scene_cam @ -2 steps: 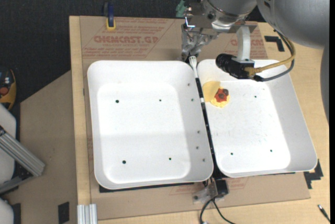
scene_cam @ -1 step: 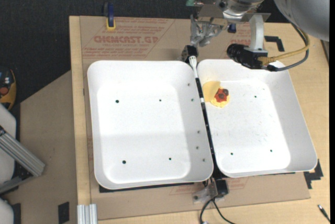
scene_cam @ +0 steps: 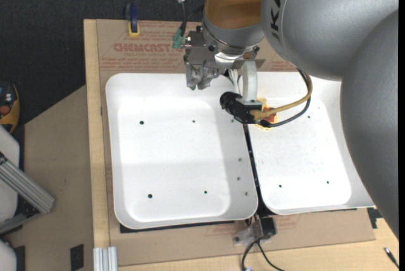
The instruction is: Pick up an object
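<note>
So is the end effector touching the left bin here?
Cannot tell. The camera view shows the end effector low over the left bin at its far rim, but from this slant neither contact nor a gap is plain.

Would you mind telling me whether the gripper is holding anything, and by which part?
Nothing is held: the gripper hangs over the left bin's far edge with no object between its fingers.

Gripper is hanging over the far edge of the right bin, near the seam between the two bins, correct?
Not quite. The camera view shows the gripper over the far edge of the left bin, not the right bin. It is near the seam between the two bins, as you said, just on the left bin's side of it.
</note>
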Controlling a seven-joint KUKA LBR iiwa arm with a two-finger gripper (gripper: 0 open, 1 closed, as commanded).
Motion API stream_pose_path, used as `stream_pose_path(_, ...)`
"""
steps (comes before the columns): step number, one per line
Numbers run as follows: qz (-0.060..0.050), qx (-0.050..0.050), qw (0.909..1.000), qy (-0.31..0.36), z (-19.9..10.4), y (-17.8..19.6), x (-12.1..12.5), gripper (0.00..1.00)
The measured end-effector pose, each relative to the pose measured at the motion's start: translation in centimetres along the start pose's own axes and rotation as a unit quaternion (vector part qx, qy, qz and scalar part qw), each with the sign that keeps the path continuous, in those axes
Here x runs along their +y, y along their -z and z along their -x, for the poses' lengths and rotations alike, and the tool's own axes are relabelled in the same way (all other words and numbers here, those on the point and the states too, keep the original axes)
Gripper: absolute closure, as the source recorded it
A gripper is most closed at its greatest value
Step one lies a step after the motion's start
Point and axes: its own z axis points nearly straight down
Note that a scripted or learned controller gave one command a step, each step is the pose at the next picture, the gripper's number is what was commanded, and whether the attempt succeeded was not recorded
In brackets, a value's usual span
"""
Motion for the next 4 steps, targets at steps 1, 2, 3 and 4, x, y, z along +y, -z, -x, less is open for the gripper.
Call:
stream_pose_path(1, 0.006, 0.0, 1.0, -0.001, -5.3, -1.8, 2.5, 1.0)
stream_pose_path(2, 0.009, 0.001, 1.0, -0.003, -5.2, 5.1, 2.9, 1.0)
stream_pose_path(3, 0.01, -0.002, 0.9999, -0.009, 5.2, 8.9, 3.7, 1.0)
stream_pose_path(4, 0.002, -0.001, 1.0, -0.002, 0.0, 0.3, 6.3, 1.0)
